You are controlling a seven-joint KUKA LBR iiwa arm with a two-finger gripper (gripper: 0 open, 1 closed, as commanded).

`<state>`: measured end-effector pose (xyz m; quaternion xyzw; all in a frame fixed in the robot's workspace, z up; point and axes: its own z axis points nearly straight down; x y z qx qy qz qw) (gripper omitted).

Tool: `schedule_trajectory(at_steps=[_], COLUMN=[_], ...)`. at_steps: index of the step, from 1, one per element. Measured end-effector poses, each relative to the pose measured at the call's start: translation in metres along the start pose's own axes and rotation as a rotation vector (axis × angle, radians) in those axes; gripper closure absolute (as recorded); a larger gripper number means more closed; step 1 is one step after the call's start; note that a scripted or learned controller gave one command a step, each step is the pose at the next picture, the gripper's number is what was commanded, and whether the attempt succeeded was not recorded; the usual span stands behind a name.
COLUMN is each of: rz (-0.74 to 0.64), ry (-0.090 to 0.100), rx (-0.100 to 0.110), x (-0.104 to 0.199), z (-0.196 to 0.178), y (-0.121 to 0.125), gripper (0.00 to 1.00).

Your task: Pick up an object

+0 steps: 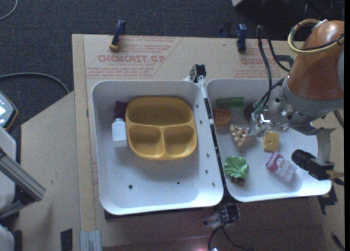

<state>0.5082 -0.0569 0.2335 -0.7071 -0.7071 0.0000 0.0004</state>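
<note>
— Can you see the grey two-finger gripper (261, 121)?
— Barely; the arm's orange band is covering most of it, and I cannot tell how its jaws are standing. It's hovering in the right white bin (306, 190), beside the pale pizza-slice toy (239, 134).
— What else is lying there?
— A yellow cheese block (270, 141), a green leaf (236, 167), a pink carton (280, 167). The left white bin (153, 198) is holding a yellow divided tray (161, 127) and a small white bottle (119, 133).
</note>
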Motion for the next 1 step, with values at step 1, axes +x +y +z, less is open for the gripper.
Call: schedule_trajectory(at_steps=[1], rz=[0.000], ry=[-0.001], rx=[-0.001], x=[-0.0018], z=[0.0039], y=[0.0040], gripper=[1.00])
